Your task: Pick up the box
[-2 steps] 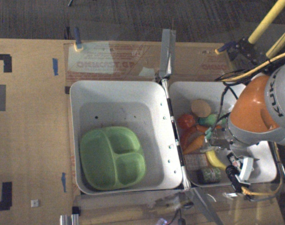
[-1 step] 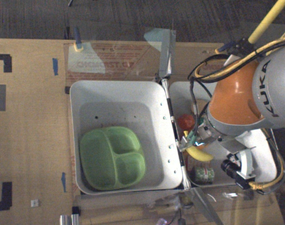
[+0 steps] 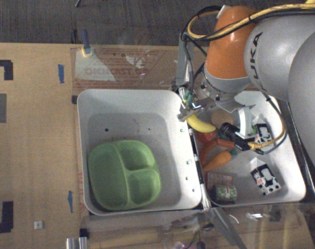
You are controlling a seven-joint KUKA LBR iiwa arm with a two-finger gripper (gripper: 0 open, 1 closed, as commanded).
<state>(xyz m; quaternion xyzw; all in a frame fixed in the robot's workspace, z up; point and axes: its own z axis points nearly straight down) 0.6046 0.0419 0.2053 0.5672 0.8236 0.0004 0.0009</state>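
Box (image 3: 264,179), small white printed carton, sits near tapered orange carrot (image 3: 218,161).

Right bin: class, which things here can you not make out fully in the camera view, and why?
1. Right bin: its far part is covered by the arm.
2. Banana: one end is hidden under the arm.
3. Box: its print is too small to read.
4. Packet: its label is blurred.

Big grey arm (image 3: 287,61), smooth and rounded, with black KUKA lettering (image 3: 254,46) on its shell. A glossy orange band (image 3: 231,40) caps the wrist. A yellow cable (image 3: 282,11) and black cables (image 3: 194,48) loop over it, and the gripper (image 3: 189,111) is silvery metal.
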